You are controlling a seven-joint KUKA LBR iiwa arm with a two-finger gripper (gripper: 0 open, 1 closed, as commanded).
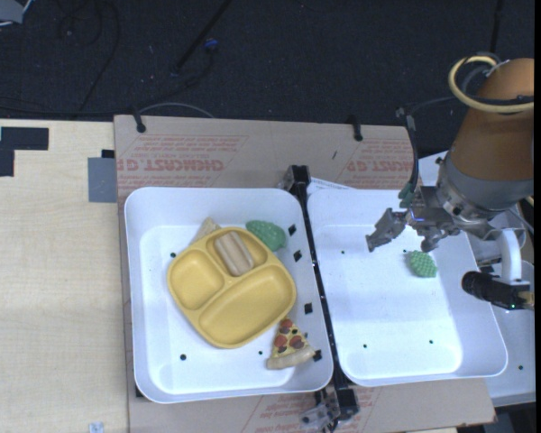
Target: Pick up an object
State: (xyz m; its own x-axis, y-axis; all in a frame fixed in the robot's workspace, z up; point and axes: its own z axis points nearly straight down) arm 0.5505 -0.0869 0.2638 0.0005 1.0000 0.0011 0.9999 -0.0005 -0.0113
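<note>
**A:** Looking down from the fixed camera: 2 white bins side by side on the bench. What is in the left bin (153,242)?

**B:** 1 yellow divided tray (232,287) with 3 compartments, lying flat and turned at an angle. A tan hot-dog-like piece (235,253) lies in its upper compartment. A green leafy piece (268,234) sits just beside the tray's upper right edge, on the bin floor. A pizza slice (289,345) lies below the tray's lower right corner, near the divider between the bins.

**A:** And the right bin (388,332)?

**B:** 1 small green knobbly object (423,263), resting on the bin floor toward the upper right part. Nothing touches it that I can see.

**A:** Arm position?

**B:** Arm (487,133) comes in from the right, orange band up top, grey wrist below. The gripper (410,231) hangs over the upper part of the right bin, tilted toward the left.

**A:** Fingers?

**B:** Spread wide, 1 finger (383,231) pointing left, the other nearer the green object. Nothing between them. The green object lies just beside the right-hand finger, below and to the right of the gripper's middle.

**A:** Contact with the floor?

**B:** Cannot tell from this angle.
</note>
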